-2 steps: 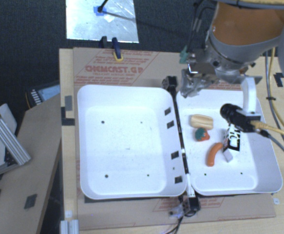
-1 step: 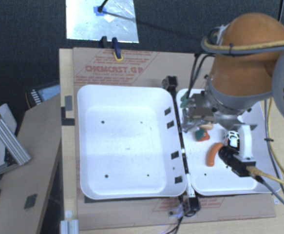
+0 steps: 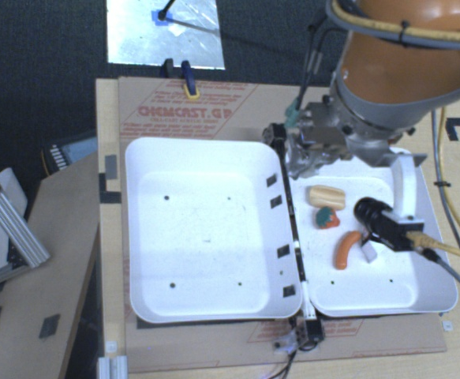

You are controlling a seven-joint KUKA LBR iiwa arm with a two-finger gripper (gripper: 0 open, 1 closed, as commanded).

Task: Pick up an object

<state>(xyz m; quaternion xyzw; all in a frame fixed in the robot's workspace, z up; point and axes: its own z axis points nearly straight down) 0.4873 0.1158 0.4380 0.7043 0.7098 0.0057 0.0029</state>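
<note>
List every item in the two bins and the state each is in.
Tan bread-roll-shaped toy: lying flat in right white bin.
Small green-and-red toy: resting just below the roll.
Orange sausage-shaped toy: lying loose, slightly tilted.
Left white bin: holds no items.

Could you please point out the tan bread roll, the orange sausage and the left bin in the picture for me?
tan bread roll [image 3: 327,196]: camera view, the middle of its top.
orange sausage [image 3: 345,249]: camera view, midway along its curved body.
left bin [image 3: 206,227]: camera view, the bare white floor.
</note>
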